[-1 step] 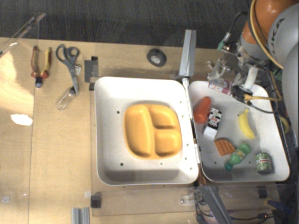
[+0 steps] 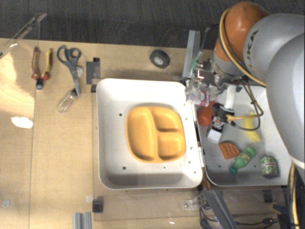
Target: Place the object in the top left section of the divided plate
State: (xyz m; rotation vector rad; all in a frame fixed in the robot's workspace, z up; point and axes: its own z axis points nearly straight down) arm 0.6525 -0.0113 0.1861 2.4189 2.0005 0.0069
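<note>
Overhead: gripper poised at the seam between bins

Now the gripper (image 2: 202,95) hangs over the left edge of the right bin (image 2: 281,128), just above a red object (image 2: 205,116); whether it grasps anything I cannot tell. Nearby lie a waffle (image 2: 229,150), green bottle (image 2: 242,159), can (image 2: 269,166) and banana (image 2: 251,127). The yellow divided plate (image 2: 156,132) sits in the left bin (image 2: 112,128).

Lighting was even and moderately bright overhead. Strong glare washed out the tabletop (image 2: 19,87) at the left edge. The left bin (image 2: 112,142) cast a soft shadow inside its near wall. Image slightly soft and grainy throughout.
</note>
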